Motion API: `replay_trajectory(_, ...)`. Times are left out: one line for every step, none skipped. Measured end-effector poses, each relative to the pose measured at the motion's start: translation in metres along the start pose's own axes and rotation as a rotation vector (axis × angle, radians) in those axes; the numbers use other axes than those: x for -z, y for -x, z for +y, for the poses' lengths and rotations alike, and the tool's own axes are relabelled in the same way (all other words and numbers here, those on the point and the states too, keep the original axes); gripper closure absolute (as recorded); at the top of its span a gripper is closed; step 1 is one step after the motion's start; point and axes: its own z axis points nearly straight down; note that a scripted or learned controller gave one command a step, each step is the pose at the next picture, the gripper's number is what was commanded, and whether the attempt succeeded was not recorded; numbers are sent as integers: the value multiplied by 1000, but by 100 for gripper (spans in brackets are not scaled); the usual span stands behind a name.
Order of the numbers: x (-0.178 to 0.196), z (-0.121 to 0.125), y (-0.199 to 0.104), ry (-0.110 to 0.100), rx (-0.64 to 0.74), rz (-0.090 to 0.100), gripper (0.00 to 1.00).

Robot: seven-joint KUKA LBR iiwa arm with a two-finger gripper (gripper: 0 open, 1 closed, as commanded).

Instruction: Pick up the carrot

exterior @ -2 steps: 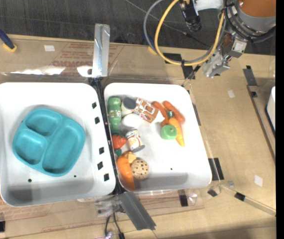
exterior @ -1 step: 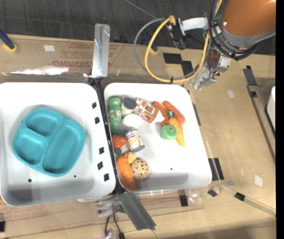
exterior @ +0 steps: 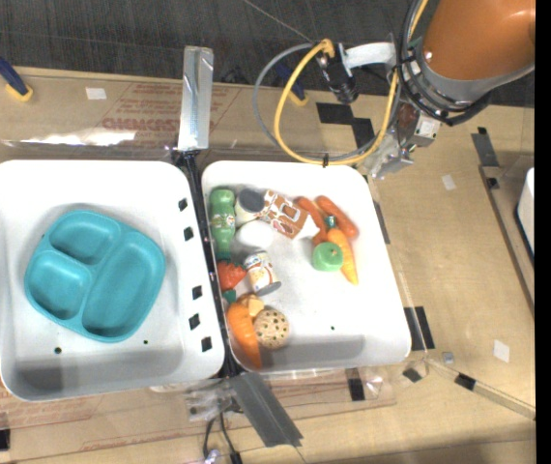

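Gripper (exterior: 385, 160), open or closed I cannot tell, hangs outside the right bin (exterior: 392, 293), apart from the carrot (exterior: 350, 265).

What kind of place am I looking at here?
Probably a robotics lab test bench: two white bins taped to a board, toy food such as a carrot, and a cabled robot arm.

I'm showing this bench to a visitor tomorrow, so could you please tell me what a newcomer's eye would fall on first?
The teal divided plate stands out, alone in the left bin. Next comes the colourful huddle of toy food in the right bin: a carrot beside a green apple, a cookie and a small can. The arm's orange band looms at top right.
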Motion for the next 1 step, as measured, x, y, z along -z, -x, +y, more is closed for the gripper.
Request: replay_trajectory(48, 0, 0, -1, 0, 5, 100)
